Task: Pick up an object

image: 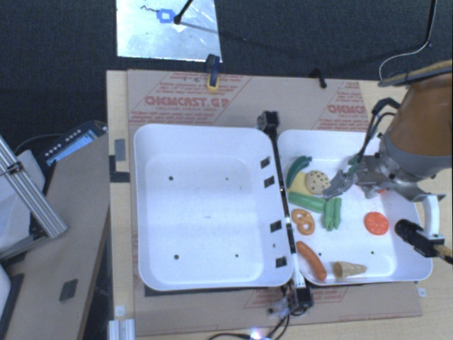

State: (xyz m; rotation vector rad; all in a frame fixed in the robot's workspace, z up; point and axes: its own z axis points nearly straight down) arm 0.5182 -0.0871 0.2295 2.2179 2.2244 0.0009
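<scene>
In the camera view, two white bins sat side by side on the table; the left bin (pixel 205 204) held nothing, and the toy food all lay in the right bin (pixel 396 264), toward the table's right edge. The tool (pixel 341 183) hung low over that bin's middle, just above a cluster of pieces; whether it was wide or narrow could not be told, and nothing showed between its tips.

The likeliest trouble seemed to be crowding: the pieces under the tool lay touching or nearly so, and a descent there could pinch two at once or shove one aside without gripping it.

Counted, there were three green vegetables (pixel 331 213), one yellow cheese wedge (pixel 301 183), one speckled cookie (pixel 318 181), one pretzel (pixel 304 222), one sausage (pixel 312 260), one cone (pixel 349 268) and one red-orange disc (pixel 376 223).
</scene>
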